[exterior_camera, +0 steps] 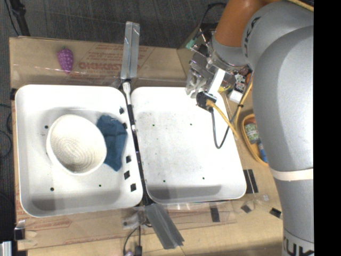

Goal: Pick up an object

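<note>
In the left bin (32,196) lies a round cream-white woven object (76,143), like a hat or bowl. A crumpled blue cloth (113,141) lies against its right side, near the divider. My gripper (194,84) hangs above the far edge of the right bin (181,191), well away from both objects. Nothing shows between its fingers.
A purple textured object (65,59) lies on the cardboard beyond the left bin. A metal bar (129,49) stands at the far end of the divider. A yellow cable (226,119) droops over the right bin's far right corner. The grey arm (282,100) covers the right side.
</note>
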Robot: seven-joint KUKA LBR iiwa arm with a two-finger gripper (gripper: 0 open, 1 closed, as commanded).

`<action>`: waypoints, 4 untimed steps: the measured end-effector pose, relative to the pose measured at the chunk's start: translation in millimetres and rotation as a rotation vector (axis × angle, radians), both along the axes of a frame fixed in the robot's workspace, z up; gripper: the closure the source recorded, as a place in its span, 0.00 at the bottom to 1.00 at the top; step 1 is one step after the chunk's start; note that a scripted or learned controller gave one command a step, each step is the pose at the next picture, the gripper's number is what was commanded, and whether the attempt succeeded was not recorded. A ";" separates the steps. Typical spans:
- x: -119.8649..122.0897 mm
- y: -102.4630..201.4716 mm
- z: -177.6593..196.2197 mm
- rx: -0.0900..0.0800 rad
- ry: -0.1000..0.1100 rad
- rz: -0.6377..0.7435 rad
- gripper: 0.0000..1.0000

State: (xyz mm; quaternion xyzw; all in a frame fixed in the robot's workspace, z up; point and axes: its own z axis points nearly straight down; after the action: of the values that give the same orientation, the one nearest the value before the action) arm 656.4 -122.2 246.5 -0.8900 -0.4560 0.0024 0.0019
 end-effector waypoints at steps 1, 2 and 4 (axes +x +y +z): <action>-1.0 20.6 -121.5 -0.001 0.002 -0.119 1.00; -32.0 -17.8 -38.3 0.000 -0.006 0.677 1.00; -40.9 -63.7 26.2 -0.001 -0.005 0.358 0.00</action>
State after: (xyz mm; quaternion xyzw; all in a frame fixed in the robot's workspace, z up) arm 615.5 -185.9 272.7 -0.7946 -0.6072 0.0006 -0.0002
